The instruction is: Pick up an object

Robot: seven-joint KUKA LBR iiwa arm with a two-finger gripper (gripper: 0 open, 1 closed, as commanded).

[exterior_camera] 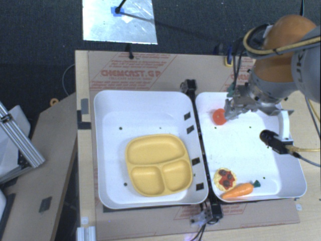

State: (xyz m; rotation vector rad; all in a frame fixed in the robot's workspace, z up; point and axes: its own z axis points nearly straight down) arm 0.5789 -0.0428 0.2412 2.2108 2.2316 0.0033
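Bench (125, 67) of pale board with red lettering, bearing two shallow white bins side by side.

Left bin (108, 109): holds one yellow divided plate (158, 164) with three compartments, one long section on its far side and two smaller ones on its near side. The plate lies flat, right of the bin's middle and toward the near wall.

Divider (196, 134): a dark strip with black clips runs between the two bins from far to near.

Right bin (296, 182): holds three small items. A red-orange round object, tomato-like (218, 117), lies in the far left part of the bin. A small round pizza toy (225, 178) with red and dark toppings sits in the near left corner. An orange carrot (238, 190) with a green stem end lies just beside the pizza on its near side, close to or touching it, and points along the near wall.

Gripper (231, 110): reaches down from the right into the far left part of the right bin, its tip just right of the tomato-like object and seemingly touching it. Whether the jaws are open or closed cannot be told, and nothing is visibly held between them.

Arm (281, 79): grey body with an orange band (288, 39) above the wrist, cables looping over it, at the far right. A black cylindrical fitting (272, 139) projects over the right bin's middle right.
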